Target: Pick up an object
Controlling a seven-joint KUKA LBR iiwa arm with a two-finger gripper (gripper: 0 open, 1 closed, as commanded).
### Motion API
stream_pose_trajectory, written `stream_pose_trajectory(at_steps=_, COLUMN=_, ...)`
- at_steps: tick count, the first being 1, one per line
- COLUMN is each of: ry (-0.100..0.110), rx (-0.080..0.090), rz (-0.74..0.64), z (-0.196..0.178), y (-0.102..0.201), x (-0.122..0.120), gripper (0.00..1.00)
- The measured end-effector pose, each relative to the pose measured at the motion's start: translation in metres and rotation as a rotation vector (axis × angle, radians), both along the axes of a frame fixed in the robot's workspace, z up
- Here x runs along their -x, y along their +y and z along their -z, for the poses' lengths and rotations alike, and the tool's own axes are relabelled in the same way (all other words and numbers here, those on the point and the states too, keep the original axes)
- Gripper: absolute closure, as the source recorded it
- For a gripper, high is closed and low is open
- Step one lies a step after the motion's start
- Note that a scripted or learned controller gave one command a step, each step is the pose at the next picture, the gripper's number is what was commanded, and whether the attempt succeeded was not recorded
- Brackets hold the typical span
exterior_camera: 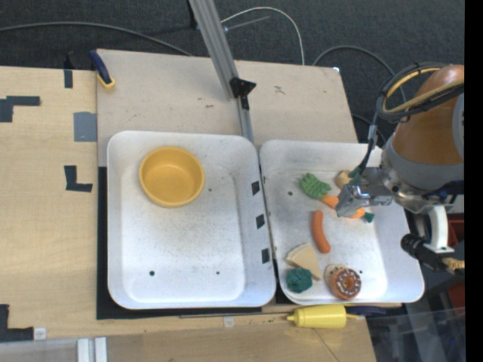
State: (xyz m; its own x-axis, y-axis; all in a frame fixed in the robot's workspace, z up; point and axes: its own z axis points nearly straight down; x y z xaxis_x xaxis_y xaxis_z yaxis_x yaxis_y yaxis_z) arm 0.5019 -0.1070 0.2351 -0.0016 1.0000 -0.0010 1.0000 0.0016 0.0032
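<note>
Yellow mustard bottle point(320, 317): lying on the tabletop's near edge, just outside the right bin point(400, 274). Inside that bin: sprinkled doughnut point(346, 282), teal toy point(299, 280), sandwich wedge point(305, 258), sausage point(321, 231), green leafy piece point(313, 185). Gripper point(352, 204): hovering low over a small orange carrot-like piece point(331, 200), likely choosing it; whether the jaws are parted, I cannot tell. Left bin point(121, 225): holding a yellow bowl point(172, 176).

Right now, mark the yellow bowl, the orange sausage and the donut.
yellow bowl point(172, 176): camera view, inner floor of the bowl.
orange sausage point(321, 231): camera view, middle of its length.
donut point(346, 282): camera view, sprinkled top.
</note>
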Motion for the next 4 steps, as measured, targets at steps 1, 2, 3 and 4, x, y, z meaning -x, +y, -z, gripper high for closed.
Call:
stream_pose_trajectory(at_steps=1, ry=0.005, rx=-0.002, rz=-0.005, z=0.011, y=0.054, x=-0.024, gripper=1.0)
stream_pose_trajectory(at_steps=2, ry=0.003, rx=-0.002, rz=-0.005, z=0.012, y=0.098, x=-0.056, gripper=1.0)
stream_pose_trajectory(at_steps=3, ry=0.003, rx=-0.002, rz=-0.006, z=0.001, y=0.149, x=-0.072, gripper=1.0)
stream_pose_trajectory(at_steps=4, ry=0.003, rx=-0.003, rz=-0.006, z=-0.004, y=0.204, x=-0.099, gripper=1.0)
